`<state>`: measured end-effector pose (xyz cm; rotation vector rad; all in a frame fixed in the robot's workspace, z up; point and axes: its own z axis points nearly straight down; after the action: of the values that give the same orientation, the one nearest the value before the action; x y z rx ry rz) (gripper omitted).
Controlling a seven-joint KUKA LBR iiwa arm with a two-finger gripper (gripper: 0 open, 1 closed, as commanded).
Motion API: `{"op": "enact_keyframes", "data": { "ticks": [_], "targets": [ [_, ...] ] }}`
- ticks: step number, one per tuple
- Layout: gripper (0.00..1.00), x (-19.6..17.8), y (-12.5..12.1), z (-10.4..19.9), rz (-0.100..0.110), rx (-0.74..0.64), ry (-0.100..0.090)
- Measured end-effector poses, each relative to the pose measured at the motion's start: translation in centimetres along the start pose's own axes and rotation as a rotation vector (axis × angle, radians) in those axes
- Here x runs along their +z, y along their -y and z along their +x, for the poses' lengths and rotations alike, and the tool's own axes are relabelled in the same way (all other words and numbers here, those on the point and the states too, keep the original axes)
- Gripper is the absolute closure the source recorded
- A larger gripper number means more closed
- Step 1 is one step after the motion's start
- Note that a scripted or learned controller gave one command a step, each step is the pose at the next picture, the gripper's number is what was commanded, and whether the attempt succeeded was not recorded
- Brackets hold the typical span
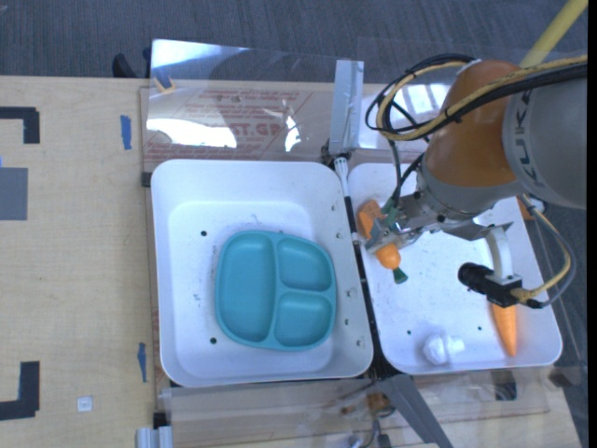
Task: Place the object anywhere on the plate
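A teal divided plate (275,289) lies in the middle of the left bin (177,203). In the right bin (536,343), a small orange toy carrot (387,255) with a green tip lies close to the bin's left wall. More orange (369,217) shows just above it, and I cannot tell whether it is the same toy. My gripper (392,229) is down right over this orange toy, and the wrist hides its middle. No part of the toy can be made out between fingers.
A second, larger orange carrot (505,329) lies near the right bin's right wall. A small white object (438,348) rests near that bin's front edge. A clear plastic sheet (233,110) stands behind the left bin.
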<state>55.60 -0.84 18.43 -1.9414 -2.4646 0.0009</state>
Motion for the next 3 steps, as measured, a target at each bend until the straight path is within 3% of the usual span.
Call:
{"op": "enact_keyframes", "data": {
  "ticks": [1, 2, 3],
  "targets": [
    [1.00, 0.0, -2.0, 7.2, -0.004, -0.229, 0.003],
    [0.00, 0.0, -2.0, 7.1, -0.004, -0.228, 0.004],
    [1.00, -1.1, -2.1, 7.1, -0.008, -0.226, 0.004]
  ]
}}
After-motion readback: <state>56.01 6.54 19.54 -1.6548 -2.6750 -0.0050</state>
